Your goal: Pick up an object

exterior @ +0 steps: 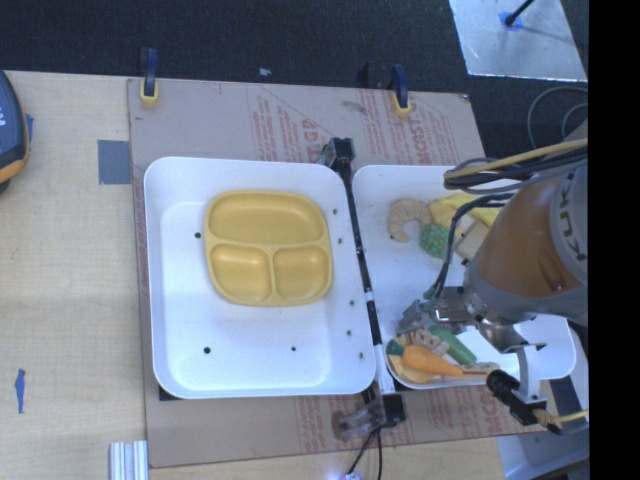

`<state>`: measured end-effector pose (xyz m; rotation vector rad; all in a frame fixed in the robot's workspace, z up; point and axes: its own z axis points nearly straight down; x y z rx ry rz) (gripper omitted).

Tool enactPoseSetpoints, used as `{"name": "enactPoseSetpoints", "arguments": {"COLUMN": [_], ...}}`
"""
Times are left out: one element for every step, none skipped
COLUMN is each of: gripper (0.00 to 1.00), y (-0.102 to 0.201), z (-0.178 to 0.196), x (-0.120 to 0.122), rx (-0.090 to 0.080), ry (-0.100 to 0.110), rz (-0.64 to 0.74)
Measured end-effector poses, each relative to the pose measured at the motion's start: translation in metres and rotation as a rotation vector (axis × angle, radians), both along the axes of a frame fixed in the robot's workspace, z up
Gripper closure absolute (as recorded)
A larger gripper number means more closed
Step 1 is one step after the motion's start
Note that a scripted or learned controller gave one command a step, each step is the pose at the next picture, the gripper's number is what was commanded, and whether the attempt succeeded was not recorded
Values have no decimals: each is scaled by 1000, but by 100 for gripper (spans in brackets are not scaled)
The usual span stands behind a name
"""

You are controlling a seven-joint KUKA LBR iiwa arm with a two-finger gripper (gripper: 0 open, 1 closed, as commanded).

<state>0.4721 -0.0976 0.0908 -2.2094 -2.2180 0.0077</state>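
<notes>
The arm covers a big chunk of the right bin, so a lot in there is hidden. The gripper sits low over the bin's near corner, and honestly can't tell how far the jaws are open or if they've got anything. Right below it lies an orange carrot-like thing, long axis running left-right, touching something green. Yellow divided plate sits in the left bin on the table.
</notes>
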Motion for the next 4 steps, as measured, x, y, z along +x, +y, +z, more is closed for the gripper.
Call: {"name": "enactPoseSetpoints", "arguments": {"gripper": [0,0,0,0], "y": [-45,-84,-27,-15], "z": [2,3,6,1], "x": [86,187,132,184], "rx": [-8,1,-1,-3], "ry": [-17,-8,-4,-1], "rz": [2,3,5,5]}}
